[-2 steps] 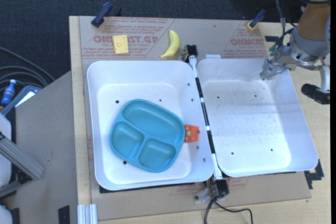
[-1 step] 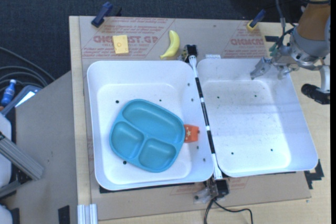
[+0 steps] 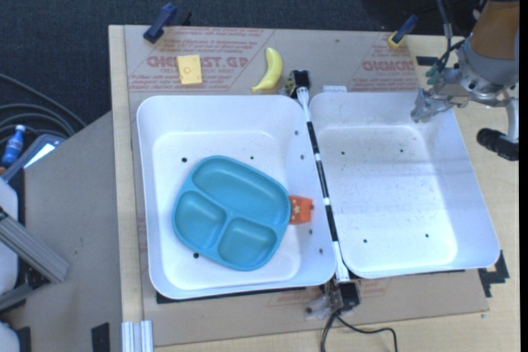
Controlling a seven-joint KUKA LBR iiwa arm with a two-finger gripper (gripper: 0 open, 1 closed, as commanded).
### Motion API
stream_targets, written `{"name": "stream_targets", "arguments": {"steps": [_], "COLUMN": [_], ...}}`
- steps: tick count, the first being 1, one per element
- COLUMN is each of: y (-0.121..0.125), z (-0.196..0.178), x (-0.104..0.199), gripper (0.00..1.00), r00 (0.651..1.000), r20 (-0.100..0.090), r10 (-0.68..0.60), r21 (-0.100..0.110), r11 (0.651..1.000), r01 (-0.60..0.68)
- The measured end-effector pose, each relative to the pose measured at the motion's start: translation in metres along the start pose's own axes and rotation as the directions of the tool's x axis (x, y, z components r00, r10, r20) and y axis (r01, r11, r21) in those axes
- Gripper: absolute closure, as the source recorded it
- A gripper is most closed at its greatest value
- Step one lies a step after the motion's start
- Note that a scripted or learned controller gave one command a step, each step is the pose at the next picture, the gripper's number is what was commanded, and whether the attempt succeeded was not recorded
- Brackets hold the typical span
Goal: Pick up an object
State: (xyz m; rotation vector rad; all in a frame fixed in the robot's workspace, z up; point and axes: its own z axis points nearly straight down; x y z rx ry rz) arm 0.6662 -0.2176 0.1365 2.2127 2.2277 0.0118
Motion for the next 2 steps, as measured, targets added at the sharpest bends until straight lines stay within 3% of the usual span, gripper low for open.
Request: {"name": "stream_targets", "arguments": {"steps": [1, 2], "y": [0.0, 0.001], "z": [0.0, -0.011], "x": [0.0, 0.0], "gripper": [0.0, 1.0], "r00": [1.0, 1.0], "r20": [0.0, 0.001], "r10": [0.0, 0.0], "r21": [0.0, -0.003], "r11": [1.0, 1.0], "r01": [0.0, 0.0]}}
